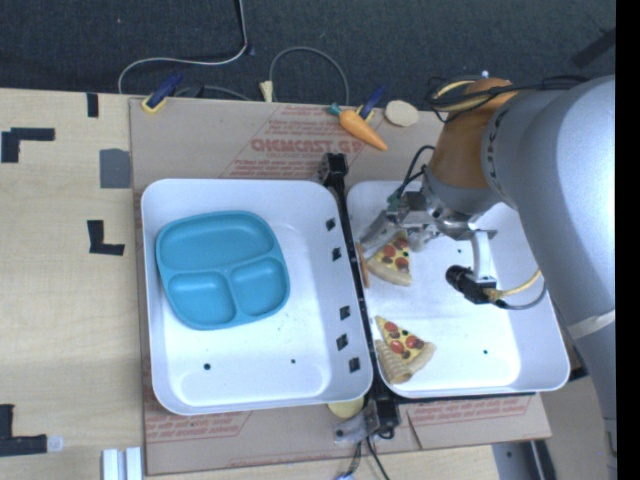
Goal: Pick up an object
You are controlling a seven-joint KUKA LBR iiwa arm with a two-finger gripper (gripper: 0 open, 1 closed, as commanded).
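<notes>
Two pizza slices in right bin: one (391, 261) near bin's far-left corner, directly under gripper (385, 230); other (402, 346) near front-left edge. Fingers' state: cannot tell. Slices likely light, rigid, flat, slippery; grip across crust edge. Blue plate (222, 268) in left bin.

A blue plate (222, 269) sits in a white bin (170, 368); red-dotted tan pizza slices (402, 347), orange carrot (360, 128).
</notes>
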